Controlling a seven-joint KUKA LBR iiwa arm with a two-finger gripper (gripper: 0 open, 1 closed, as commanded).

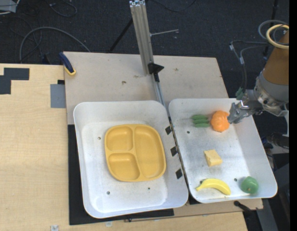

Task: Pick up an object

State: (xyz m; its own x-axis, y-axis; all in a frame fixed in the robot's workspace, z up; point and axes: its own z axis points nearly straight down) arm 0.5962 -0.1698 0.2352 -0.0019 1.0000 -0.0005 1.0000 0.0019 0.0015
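Note:
The right bin (244,143) holds an orange fruit (219,121), a green pod-like piece (200,121), a pale yellow block (213,158), a banana (213,186) and a green pepper (249,185). My gripper (238,111) is at the bin's far right edge, just right of the orange, low and close to it. Nothing shows between its fingers. The grey arm with its orange band (277,66) rises to the upper right.
The left bin (90,129) holds a yellow divided plate (135,152). A metal post (143,32) stands behind the bins on the beige bench. A wooden tabletop lies to the left.

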